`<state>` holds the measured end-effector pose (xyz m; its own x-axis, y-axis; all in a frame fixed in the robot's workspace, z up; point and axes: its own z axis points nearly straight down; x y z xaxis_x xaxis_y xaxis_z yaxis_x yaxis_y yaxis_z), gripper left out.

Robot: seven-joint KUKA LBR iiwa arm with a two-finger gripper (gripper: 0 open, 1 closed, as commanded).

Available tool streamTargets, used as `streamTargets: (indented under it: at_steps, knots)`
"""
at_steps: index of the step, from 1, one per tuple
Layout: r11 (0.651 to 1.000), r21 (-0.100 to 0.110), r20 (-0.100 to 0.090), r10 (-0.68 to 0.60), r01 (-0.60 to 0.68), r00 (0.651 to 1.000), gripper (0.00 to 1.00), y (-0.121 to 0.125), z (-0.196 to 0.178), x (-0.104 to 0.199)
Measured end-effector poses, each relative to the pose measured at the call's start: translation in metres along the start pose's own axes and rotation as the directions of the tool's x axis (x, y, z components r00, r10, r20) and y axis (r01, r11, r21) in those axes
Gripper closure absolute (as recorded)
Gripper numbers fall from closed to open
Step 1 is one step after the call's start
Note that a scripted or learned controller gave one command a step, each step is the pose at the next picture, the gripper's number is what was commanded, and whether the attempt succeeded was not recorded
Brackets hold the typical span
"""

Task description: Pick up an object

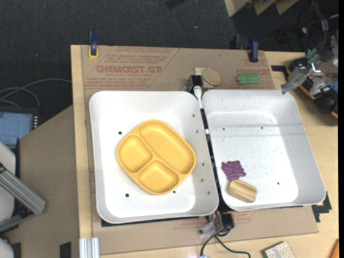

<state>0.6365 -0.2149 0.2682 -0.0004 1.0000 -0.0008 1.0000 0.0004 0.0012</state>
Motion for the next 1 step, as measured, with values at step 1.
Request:
streamTargets:
  at_steps: [1]
  knots:
    - [1.000,0.016,-0.006,-0.001,0.001,1.000,0.00,-0.0047,0.1684,0.0233]
